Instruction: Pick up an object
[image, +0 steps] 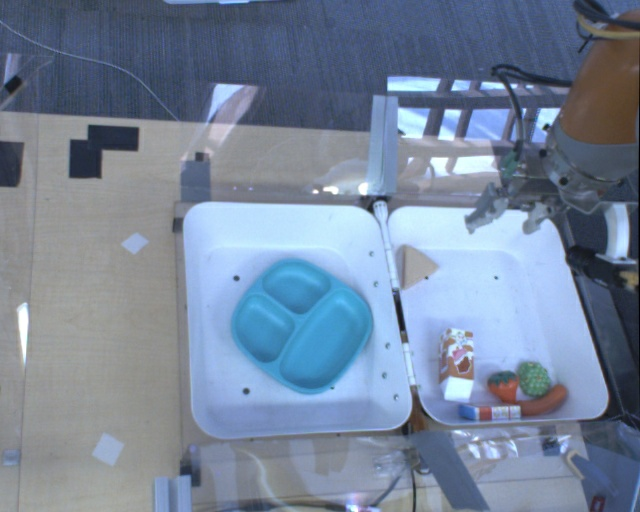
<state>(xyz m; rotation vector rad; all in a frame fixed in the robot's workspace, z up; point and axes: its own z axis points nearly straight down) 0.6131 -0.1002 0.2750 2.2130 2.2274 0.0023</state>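
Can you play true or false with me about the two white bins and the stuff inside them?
1. The blue plate lies in the left bin. True.
2. The pincer holds the carton. False: the carton lies in the right bin, away from the pincer.
3. The plate has three sections. True.
4. The toy sausage lies on the plate. False: it lies in the right bin's near corner.

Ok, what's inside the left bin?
The left bin holds one blue divided plate lying flat, its three compartments with nothing in them. The bin floor beneath the plate is covered, so anything under it can't be seen.
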